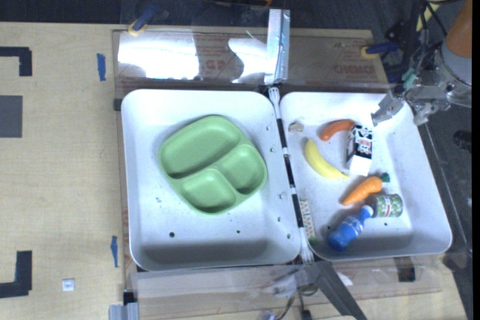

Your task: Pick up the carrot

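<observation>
The carrot [361, 189], orange with a small green top, lies tilted in the middle of the right bin [427, 183]. It sits between a banana and a green can. My gripper [403, 112] hangs over the bin's far right corner, well beyond the carrot and to its right. Its two fingers stand apart, open, with nothing between them.
Around the carrot in the right bin are a yellow banana [322, 160], an orange sausage-shaped toy [337, 129], a small black-and-white carton [361, 143], a green can [387, 205] and a blue bottle [346, 231]. The left bin [142, 124] holds a green divided plate [214, 163].
</observation>
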`<action>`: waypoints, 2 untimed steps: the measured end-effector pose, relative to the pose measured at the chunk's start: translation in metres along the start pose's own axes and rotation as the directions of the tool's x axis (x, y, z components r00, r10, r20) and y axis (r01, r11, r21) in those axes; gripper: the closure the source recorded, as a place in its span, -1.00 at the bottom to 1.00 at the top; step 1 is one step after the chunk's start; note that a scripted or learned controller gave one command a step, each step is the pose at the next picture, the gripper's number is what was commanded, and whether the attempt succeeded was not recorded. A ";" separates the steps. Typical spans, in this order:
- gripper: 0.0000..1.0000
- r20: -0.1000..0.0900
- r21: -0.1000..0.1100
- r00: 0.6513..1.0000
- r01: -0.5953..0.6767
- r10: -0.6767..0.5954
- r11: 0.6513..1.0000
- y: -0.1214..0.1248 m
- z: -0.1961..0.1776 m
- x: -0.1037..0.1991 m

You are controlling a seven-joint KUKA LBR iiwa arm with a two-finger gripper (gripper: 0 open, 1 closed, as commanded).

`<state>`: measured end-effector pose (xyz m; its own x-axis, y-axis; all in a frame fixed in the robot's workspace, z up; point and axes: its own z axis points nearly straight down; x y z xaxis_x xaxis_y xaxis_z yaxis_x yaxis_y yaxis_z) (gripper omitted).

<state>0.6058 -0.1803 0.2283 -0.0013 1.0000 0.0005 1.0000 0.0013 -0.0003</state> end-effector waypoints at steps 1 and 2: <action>-1.00 0.001 -0.002 0.902 0.431 -0.431 0.902 -0.058 0.125 -0.016; -1.00 0.003 -0.005 0.916 0.401 -0.401 0.916 -0.103 0.141 0.022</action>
<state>0.5025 -0.1579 0.0872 -0.4025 0.9154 -0.0023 0.9154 0.4025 0.0051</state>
